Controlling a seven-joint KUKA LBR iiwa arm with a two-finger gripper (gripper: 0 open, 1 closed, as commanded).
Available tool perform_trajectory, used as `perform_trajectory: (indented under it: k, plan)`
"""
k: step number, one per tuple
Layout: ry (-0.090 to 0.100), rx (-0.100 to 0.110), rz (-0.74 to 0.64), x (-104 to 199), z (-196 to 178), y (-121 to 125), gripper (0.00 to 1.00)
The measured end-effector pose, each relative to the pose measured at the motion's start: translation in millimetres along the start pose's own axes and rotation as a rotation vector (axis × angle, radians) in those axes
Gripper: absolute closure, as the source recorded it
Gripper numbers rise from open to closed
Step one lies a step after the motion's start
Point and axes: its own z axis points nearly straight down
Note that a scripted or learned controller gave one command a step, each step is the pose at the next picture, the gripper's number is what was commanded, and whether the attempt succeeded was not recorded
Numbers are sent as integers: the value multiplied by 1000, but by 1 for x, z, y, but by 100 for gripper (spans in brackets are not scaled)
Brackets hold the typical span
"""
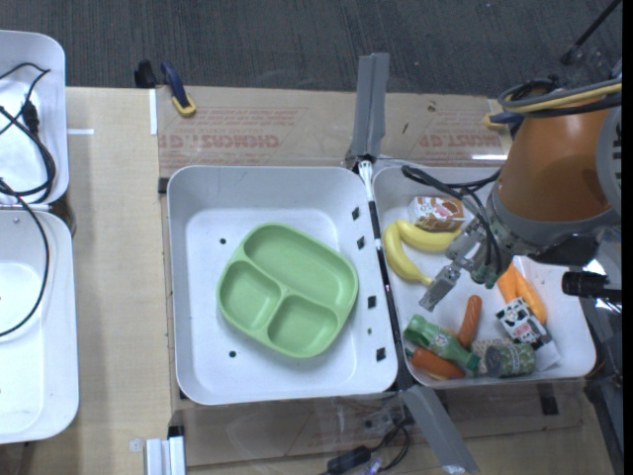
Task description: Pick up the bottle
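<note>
Bare floor mid right bin point(579, 336), crowded by banana point(400, 252), sausage point(469, 317), bottle point(440, 336).

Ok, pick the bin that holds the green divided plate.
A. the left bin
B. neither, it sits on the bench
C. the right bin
A: the green divided plate lies alone on the floor of the left bin, while the banana and the other items are in the right bin.

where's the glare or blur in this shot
Camera view: lighting is even and soft, with a faint shadow under the green plate in the left bin; the orange band carries a soft sheen; the pincer over the right bin looks slightly blurred; the items beneath stay sharp.
</note>
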Motion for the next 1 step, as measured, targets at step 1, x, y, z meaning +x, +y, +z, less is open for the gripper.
perform_trajectory:
  k: [1]
  plan:
    - [-1,-1,-90,-4,-1,-69,0]
